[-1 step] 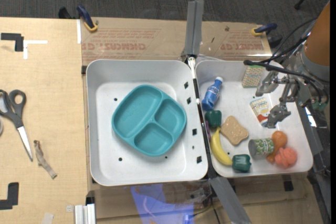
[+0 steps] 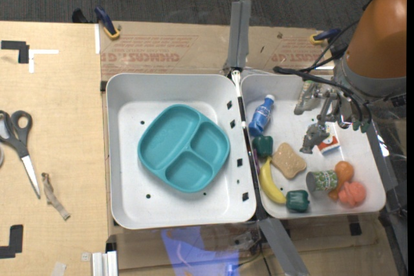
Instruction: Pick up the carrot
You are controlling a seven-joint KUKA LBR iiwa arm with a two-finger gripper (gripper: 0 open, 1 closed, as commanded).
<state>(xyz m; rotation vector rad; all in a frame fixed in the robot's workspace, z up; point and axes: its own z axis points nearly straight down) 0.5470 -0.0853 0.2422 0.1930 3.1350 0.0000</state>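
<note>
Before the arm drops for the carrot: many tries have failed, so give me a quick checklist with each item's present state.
1. Carrot in view in the right bin: ok.
2. Gripper over the carrot: not ok, it is to the carrot's left, above the small red and white box.
3. Room around the carrot: not ok, a grey can and a pink lumpy toy crowd it.
4. Nothing held between the fingers: cannot tell.
5. Teal plate out of the way in the left bin: ok.
</note>
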